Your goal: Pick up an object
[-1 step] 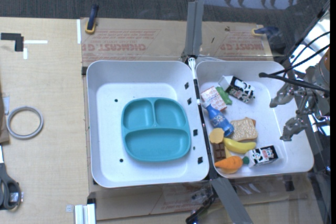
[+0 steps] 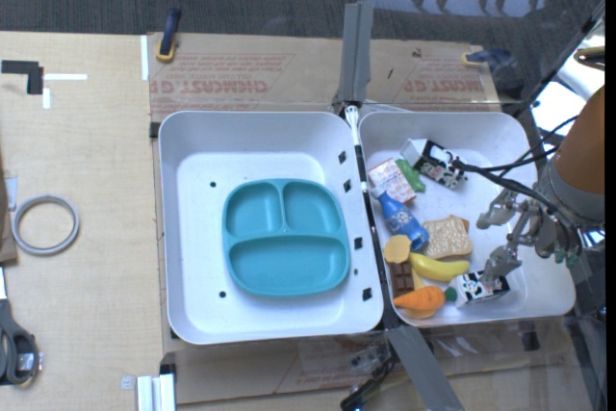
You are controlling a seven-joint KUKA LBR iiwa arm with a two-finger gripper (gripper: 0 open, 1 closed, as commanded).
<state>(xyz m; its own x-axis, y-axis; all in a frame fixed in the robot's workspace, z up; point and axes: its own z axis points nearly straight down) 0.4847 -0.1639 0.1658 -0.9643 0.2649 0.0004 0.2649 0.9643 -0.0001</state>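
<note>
- Banana (image 2: 440, 267): we see it in the bin on the right of the view (image 2: 505, 138), lying flat near the bin's front edge and well inside the heap of small things there.
- A slice of bread (image 2: 449, 236) lies just behind the banana and touches it. A carrot (image 2: 421, 300) lies just in front of it, against the front wall.
- A blue bottle (image 2: 400, 218) lies on its side to the left of the bread, with a pink-and-white packet (image 2: 389, 177) beyond it.
- A round yellow piece (image 2: 397, 250) and a brown bar (image 2: 402, 277) sit between the bottle and the carrot, close to the wall that the two bins share.
- The claw (image 2: 499, 238) hangs over the right part of this bin, to the right of the bread and the banana. Its two fingers (image 2: 489, 215) stand spread apart with nothing between them.
- A small black-and-white thing (image 2: 484, 286) lies just under the nearer finger. We cannot tell whether they touch.
- The bin on the left (image 2: 192, 159) holds a blue divided plate (image 2: 286, 238), flat in its middle.
- On the bench to the left, apart from the bins, we see a grey ring (image 2: 43, 224).
</note>
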